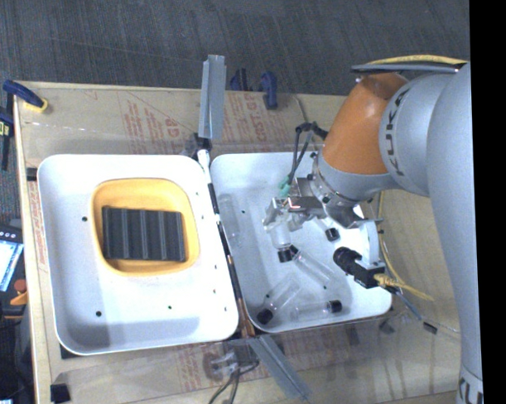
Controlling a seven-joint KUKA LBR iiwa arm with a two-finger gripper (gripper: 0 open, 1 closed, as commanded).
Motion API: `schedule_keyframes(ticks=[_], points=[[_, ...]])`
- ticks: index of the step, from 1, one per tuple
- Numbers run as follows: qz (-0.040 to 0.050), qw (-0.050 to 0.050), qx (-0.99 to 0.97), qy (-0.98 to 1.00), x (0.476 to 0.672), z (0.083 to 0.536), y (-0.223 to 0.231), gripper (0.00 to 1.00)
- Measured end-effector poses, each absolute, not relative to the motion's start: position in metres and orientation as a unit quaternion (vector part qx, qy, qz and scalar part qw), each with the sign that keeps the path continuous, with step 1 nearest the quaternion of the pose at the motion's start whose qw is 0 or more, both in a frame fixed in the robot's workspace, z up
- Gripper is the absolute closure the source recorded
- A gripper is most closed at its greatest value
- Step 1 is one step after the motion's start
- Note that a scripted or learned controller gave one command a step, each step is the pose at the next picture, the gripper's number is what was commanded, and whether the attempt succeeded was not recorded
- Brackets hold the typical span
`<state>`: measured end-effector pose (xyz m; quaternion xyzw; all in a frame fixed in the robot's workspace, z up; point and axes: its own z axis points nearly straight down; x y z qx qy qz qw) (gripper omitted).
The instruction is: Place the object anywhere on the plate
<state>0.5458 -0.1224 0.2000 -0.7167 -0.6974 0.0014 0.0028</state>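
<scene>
Hand (280, 227) blurs among clear objects (309, 270), grip unreadable.

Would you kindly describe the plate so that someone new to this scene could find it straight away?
Start at the bench with two white bins and take the left bin. The plate lies flat in its upper middle. It is a yellow, rounded-square dish with a dark ribbed block on its centre, the one coloured thing in that bin.
</scene>
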Motion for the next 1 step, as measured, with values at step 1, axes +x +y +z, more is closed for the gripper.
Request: schedule_keyframes(ticks=[1], points=[[0.0011,0.001,-0.681,-0.732,0.5797,0.1906,-0.0671,1.00]])
